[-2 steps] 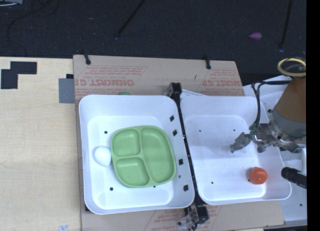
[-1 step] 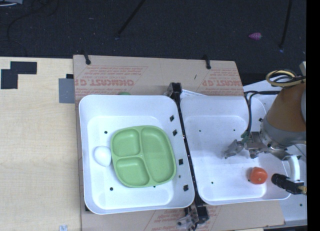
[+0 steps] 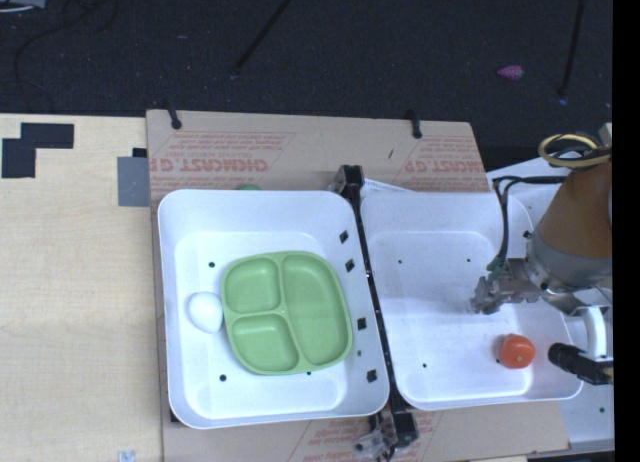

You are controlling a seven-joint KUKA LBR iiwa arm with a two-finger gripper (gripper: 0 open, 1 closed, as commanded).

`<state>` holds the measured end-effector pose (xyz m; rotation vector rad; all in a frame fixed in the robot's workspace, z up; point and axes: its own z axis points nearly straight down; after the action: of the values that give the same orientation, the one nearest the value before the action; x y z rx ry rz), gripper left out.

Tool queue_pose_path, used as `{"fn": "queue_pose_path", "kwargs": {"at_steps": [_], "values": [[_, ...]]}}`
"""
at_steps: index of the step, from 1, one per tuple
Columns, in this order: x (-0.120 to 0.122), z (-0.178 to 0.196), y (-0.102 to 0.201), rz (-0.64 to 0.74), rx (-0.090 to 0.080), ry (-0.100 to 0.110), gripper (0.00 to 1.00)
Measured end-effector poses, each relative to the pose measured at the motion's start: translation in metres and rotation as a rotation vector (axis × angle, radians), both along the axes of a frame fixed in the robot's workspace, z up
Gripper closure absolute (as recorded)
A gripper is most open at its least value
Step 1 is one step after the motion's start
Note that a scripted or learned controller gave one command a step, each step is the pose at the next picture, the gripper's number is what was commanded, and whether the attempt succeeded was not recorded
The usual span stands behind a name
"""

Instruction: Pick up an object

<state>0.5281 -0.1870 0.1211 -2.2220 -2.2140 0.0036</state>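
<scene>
Backdrop: dark floor (image 3: 300, 30) with loose cables runs along the far side, and nearer lies the pale wooden bench (image 3: 70, 300).
Underlay: a brown cardboard sheet (image 3: 300, 150) with red printing sits beneath both bins.
Left bin (image 3: 190, 390): it holds a green plate (image 3: 285, 310) with three compartments, lying flat near the middle.
White egg-shaped thing (image 3: 205, 311): it sits in the left bin, touching the green plate's left edge.
Right bin (image 3: 430, 250): this is where I am working, and its floor is mostly bare white.
Arm (image 3: 580, 220): I reach in from the right, with my grey and orange body over the right bin's right rim.
Gripper (image 3: 488, 296): mine is low in the right bin, right of its middle.
Grip state: I cannot tell from this slant whether I am spread or closed (my own wrist is in the way), and I see nothing held.
Orange-red round thing (image 3: 516, 351): it rests on the right bin's floor near the front right corner, close to my gripper on its near side and slightly to the right, apart from it.
</scene>
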Motion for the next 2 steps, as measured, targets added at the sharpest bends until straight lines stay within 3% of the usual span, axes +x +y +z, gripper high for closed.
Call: {"fn": "queue_pose_path", "kwargs": {"at_steps": [2], "values": [[0.013, 0.119, 0.003, 0.005, -0.003, -0.010, 1.00]]}}
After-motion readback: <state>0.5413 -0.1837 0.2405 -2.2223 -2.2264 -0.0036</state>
